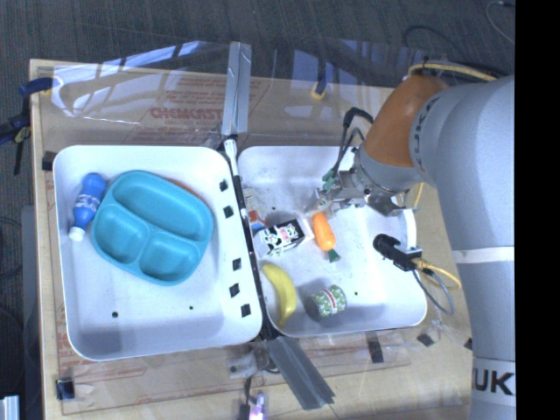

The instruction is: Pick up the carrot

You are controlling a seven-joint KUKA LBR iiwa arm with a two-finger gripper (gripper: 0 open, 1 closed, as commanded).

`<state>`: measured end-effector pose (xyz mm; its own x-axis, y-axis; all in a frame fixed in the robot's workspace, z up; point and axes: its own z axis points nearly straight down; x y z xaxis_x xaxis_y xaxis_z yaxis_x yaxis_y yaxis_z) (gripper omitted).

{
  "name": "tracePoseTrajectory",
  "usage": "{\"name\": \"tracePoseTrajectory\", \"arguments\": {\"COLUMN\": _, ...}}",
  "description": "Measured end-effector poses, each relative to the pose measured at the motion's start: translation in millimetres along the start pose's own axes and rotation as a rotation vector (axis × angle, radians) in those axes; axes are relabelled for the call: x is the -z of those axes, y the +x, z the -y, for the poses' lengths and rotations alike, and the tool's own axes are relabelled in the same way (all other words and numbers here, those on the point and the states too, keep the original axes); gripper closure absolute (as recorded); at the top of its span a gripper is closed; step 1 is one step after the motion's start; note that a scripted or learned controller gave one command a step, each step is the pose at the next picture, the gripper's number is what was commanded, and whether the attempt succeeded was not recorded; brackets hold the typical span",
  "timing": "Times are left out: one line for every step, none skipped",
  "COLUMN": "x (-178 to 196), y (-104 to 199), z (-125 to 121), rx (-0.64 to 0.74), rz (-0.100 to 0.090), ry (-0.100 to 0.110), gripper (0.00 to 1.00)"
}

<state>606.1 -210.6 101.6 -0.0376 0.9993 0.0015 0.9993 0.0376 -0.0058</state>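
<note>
The carrot [324,232] is small and orange with a green tip. It lies near the middle of the right bin [391,307], pointing toward the front. My gripper [332,197] hangs over the back of that bin, right above the carrot's upper end and very close to it. Whether it touches the carrot is unclear. The grey arm with its orange band [395,131] reaches in from the right.
A black-and-white carton [283,236] lies just left of the carrot. A banana [280,291] and a green can [326,302] sit at the bin's front. The left bin [131,339] holds a blue divided tray [154,226] and a blue bottle [86,201].
</note>
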Motion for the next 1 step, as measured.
{"name": "tracePoseTrajectory", "arguments": {"x": 101.2, "y": 78.4, "z": 15.3, "rx": 0.054, "rz": 0.001, "ry": -0.005, "gripper": 1.00}}
